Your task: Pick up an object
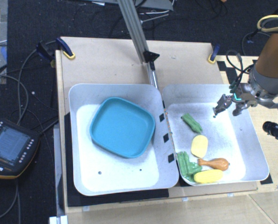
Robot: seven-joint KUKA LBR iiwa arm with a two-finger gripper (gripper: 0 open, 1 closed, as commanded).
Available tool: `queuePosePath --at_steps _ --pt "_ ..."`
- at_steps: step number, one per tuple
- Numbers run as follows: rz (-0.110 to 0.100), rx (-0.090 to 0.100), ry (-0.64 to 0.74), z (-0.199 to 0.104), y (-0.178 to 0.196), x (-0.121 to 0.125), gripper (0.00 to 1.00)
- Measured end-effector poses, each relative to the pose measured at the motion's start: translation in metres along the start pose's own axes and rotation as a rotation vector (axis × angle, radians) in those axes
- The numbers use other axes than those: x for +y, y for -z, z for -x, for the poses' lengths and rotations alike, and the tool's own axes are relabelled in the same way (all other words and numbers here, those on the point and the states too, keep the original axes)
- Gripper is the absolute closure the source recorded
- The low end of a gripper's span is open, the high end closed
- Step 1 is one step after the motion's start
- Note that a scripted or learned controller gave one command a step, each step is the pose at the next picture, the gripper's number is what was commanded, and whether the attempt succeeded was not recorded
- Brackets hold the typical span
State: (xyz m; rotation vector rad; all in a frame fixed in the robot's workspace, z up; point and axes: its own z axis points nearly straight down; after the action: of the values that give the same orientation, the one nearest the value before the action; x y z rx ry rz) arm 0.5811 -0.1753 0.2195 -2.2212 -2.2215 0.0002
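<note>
The right bin (251, 139) holds several toy foods. A green pickle (191, 122) lies near its middle. Below it sit a pale yellow slice (199, 145), a brown drumstick (215, 163), a yellow piece (208, 176) and a green vegetable (185, 164) by the front left corner. My gripper (228, 105) hangs above the bin's back right part, open, nothing between its fingers. It is up and to the right of the pickle, apart from every object.
A blue square plate (122, 126) lies in the left bin (83, 171). A slanted metal pole (136, 27) runs from the back down to the bins' divider. Clamps mark the bench's back corners. A teach pendant (10, 148) rests on the floor at left.
</note>
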Motion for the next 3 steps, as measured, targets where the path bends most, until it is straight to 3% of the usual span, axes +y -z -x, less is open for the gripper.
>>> queuePosePath --at_steps 1,3 --pt "0.000 0.000 0.000 0.000 0.000 0.000 0.00" --pt "-0.005 0.001 0.000 0.000 -0.124 -0.005 0.00"
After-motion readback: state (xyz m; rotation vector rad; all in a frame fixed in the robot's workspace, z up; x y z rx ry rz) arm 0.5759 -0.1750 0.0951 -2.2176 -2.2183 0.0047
